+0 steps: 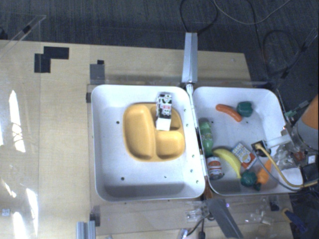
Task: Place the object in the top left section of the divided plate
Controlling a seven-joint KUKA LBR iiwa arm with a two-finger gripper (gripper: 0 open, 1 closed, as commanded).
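Black-and-white printed carton (164, 111) on yellow divided plate (152, 132), print unreadable, arm (305, 133) at right, fingers' state unclear

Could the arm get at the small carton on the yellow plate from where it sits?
Probably yes. The carton lies exposed at the divided plate's upper right, nothing over it; the arm would cross the right bin unobstructed.
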